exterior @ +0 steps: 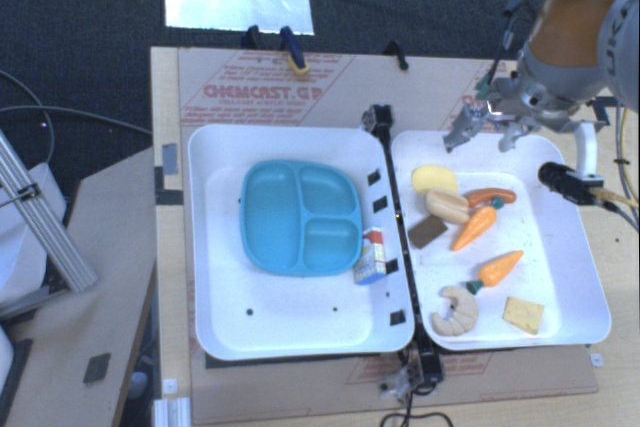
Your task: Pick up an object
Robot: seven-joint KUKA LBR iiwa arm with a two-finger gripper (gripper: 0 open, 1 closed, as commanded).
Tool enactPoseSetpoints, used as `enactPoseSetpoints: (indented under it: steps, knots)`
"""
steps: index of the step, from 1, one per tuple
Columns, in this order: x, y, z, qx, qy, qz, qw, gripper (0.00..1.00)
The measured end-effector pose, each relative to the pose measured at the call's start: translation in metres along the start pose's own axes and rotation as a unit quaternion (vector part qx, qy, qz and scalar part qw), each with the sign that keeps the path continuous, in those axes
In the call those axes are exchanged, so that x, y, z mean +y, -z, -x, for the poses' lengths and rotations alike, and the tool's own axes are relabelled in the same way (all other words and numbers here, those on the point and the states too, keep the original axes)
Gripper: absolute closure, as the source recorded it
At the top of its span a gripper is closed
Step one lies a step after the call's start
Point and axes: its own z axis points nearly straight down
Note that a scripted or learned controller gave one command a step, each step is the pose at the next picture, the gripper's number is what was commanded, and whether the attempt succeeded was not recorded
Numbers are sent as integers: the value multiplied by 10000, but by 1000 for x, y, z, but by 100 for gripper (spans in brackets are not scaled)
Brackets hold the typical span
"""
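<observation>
In the right bin (pixel 585 260), nearest the camera, lay a cracker (pixel 523 314) and a shrimp (pixel 455 309), then two carrots (pixel 499 266), judged light, stiff and slippery; the thick middle seemed the best hold. Beyond, the gripper (pixel 487 128) hovered over the far rim with its fingers spread apart, holding nothing.

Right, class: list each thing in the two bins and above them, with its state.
gripper: open, above right bin's far edge, holding nothing
blue tray: flat in left bin, compartments bare
small carton: lying by tray's right edge
two carrots: lying in right bin
shrimp: lying, near corner
cracker: flat
</observation>
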Motion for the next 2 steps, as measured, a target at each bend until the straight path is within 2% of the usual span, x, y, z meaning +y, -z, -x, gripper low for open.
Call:
enactPoseSetpoints:
  steps: [1, 2]
  knots:
    - [-16, -141, 22, -7, -23, -38, 10000, 0]
    - [-98, -159, 38, 4, -30, -37, 10000, 0]
